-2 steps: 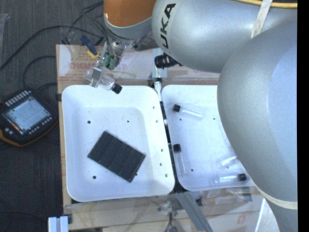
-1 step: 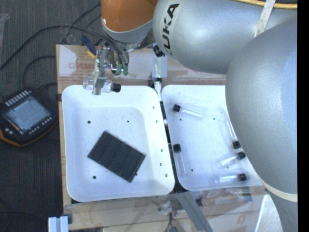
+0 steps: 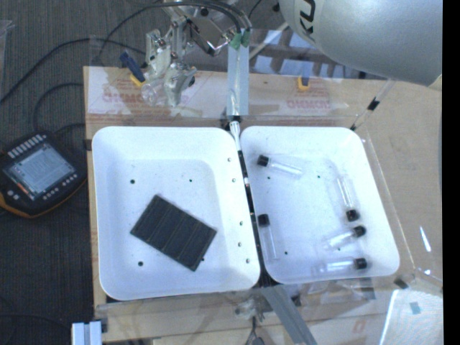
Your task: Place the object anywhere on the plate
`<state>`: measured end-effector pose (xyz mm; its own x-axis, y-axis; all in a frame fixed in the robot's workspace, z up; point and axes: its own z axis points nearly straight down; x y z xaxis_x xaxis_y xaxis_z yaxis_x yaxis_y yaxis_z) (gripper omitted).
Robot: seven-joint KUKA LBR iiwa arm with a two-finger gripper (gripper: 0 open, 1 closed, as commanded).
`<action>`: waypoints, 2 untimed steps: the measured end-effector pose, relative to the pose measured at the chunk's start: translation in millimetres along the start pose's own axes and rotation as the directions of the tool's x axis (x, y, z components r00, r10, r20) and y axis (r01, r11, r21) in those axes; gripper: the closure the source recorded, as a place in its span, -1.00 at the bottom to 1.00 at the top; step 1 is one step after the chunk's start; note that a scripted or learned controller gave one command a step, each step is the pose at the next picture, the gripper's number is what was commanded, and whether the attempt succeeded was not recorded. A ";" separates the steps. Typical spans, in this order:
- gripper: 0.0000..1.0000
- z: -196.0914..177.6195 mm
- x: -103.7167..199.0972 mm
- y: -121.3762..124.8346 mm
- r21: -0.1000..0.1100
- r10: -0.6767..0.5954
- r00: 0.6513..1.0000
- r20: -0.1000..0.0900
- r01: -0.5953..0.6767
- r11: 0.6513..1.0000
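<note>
Five clear capped vials lie scattered in the right bin — none on the dark rectangular plate, which sits tilted in the left bin. Tool hovers beyond the bins over the counter — carrying nothing; spread of its grip can't be told.

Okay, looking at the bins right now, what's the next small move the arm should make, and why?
Probably swing the claw from beyond the bins' far edge over the right bin and down toward one vial, say the one near its far left corner. The vials all lie there, while the dark plate in the left bin carries nothing yet.
</note>
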<state>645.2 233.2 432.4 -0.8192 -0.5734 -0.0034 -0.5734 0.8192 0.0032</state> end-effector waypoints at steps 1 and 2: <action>1.00 17.7 -20.5 -14.8 -0.001 -0.345 0.939 0.000 0.345 0.939; 1.00 0.2 64.0 30.7 -0.003 -0.508 0.861 -0.003 0.508 0.861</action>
<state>575.1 221.6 432.2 -0.4138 -0.9103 -0.0014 -0.9103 0.4138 0.0041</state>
